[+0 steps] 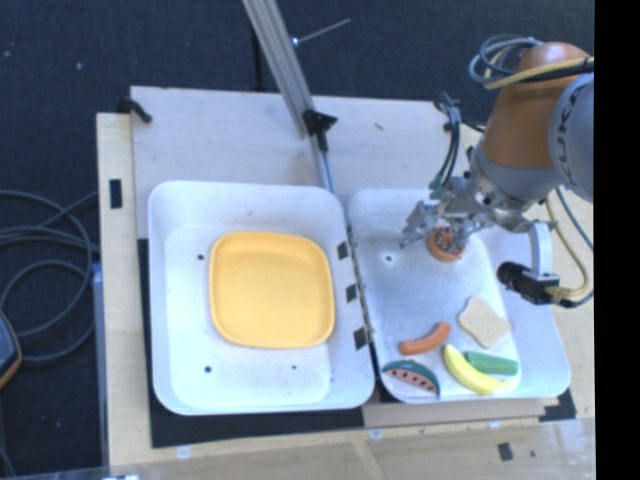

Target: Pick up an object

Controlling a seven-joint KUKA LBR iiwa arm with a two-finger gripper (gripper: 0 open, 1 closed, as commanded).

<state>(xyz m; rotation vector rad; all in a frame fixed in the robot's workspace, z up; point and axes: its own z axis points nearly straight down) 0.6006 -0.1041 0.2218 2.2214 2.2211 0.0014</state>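
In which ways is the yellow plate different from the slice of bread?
The yellow plate is far bigger than the bread slice. The plate is bright yellow, the bread pale tan. The plate lies alone in the left bin, the bread among toy foods in the right bin. Both lie flat.

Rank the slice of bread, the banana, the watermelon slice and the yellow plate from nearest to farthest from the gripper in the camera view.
Measured from the gripper at the top of the right bin:
1. slice of bread, below it, right side of that bin.
2. banana, lower, near the bottom edge.
3. watermelon slice and yellow plate in the left bin: too close to call.
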